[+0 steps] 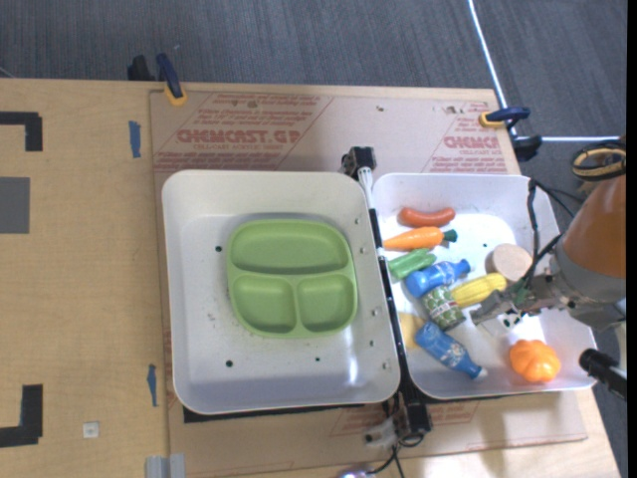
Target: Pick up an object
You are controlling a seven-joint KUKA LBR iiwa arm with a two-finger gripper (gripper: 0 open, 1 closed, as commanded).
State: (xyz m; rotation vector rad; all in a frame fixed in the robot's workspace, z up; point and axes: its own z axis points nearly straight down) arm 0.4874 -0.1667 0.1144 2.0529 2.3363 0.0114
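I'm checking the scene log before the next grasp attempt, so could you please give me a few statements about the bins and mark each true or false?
1. The green divided tray lies in the left bin. True.
2. The carrot lies in the left bin. False: it lies in the right bin, below the sausage.
3. The orange fruit sits near the right bin's front right corner. True.
4. The gripper is above the green tray. False: it is over the right bin, by the corn cob.
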